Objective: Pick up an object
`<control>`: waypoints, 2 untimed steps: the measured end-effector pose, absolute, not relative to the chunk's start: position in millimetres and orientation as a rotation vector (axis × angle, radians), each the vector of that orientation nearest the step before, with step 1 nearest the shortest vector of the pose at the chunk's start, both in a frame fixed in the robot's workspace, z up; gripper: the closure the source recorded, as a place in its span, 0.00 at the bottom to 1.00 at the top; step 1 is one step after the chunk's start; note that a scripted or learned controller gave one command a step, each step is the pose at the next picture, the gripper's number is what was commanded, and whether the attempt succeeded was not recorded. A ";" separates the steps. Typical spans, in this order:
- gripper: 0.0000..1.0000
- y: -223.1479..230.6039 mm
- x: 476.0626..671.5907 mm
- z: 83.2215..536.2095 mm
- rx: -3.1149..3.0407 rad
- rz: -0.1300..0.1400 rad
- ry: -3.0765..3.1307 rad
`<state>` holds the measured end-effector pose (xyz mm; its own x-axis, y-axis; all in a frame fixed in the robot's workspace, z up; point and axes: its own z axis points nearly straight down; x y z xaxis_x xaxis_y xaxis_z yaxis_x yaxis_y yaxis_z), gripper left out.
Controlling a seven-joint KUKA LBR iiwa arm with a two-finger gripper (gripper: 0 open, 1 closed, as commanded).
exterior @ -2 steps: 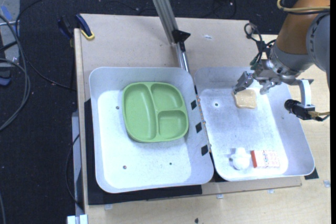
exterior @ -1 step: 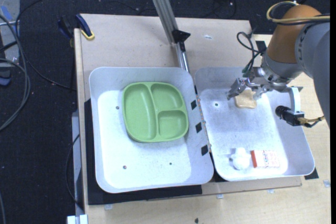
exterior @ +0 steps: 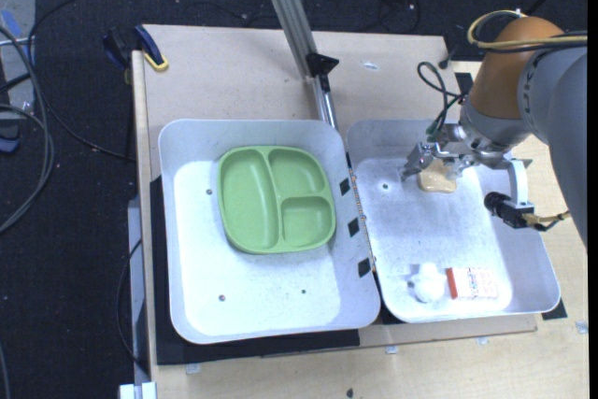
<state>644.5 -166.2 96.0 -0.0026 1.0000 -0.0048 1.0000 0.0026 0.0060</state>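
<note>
In the right bin, my gripper hangs low over the bin's far part, reached in from the right. A small tan lump lies directly beneath it, its top partly hidden by the gripper. I cannot tell if the lump touches the gripper or just rests on the bin floor. At the bin's near edge lie a white rounded object and, right beside it, a small red-and-white box, both well away from the gripper.
A green three-compartment plate sits in the left bin. A grey metal pole slants down from the top to the bins' far edge. The arm's cables hang over the right bin's right side.
</note>
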 end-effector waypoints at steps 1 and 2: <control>1.00 -167.2 647.2 110.0 2.205 0.009 2.212; 1.00 -166.5 648.4 153.2 2.216 0.005 2.220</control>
<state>648.4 -166.5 153.2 -0.0018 1.0000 -0.0014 1.0000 0.0018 0.0059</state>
